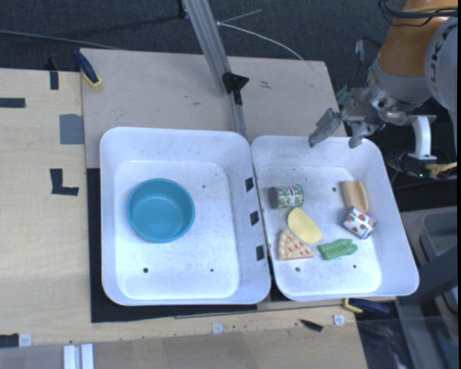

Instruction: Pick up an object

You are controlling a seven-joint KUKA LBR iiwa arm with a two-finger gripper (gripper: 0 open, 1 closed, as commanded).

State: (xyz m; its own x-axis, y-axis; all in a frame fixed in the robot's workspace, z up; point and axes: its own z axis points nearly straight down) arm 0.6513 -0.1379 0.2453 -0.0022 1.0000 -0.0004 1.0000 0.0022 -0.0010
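spread gripper (340, 129) hovers over the right bin's (323, 283) rim, far from the small green-banded can (289, 197).

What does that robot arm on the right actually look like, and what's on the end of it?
The arm is chunky and rounded, grey with a wide orange band near the top. Below that sits a paler grey metal wrist, and thin dark cables loop around it. At its end is the gripper, a small grey metal piece with two slim dark fingers, one longer-looking than the other.
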